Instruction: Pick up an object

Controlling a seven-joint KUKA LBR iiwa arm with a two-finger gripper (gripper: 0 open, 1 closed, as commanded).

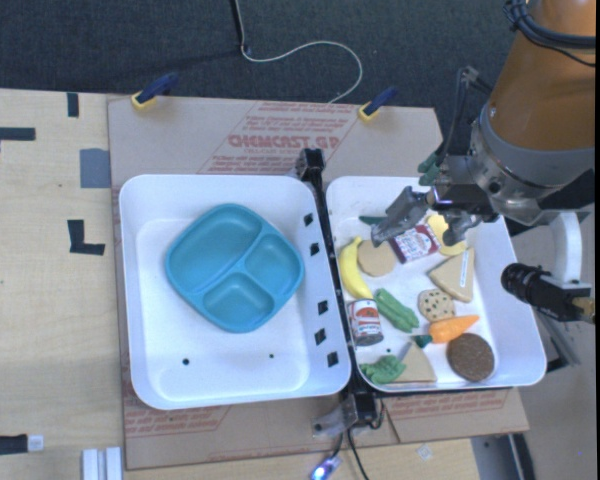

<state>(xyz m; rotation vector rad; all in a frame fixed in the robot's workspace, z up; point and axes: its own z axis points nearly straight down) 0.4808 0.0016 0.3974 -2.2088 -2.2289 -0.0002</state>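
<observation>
Packet (414, 244) just below gripper (420, 218), fingers spread, nothing held. Likely light, crinkly, slippery (banana (353, 268) lower left); pinch across its short sides.

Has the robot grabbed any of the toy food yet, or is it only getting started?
Nothing looks picked up yet. The blue plate sits in the left bin with no food on it, and the banana, carrot and small can lie in the right bin. The gripper is low over a red-labelled packet there; whether it grips it is unclear. Lifting something is left.
</observation>
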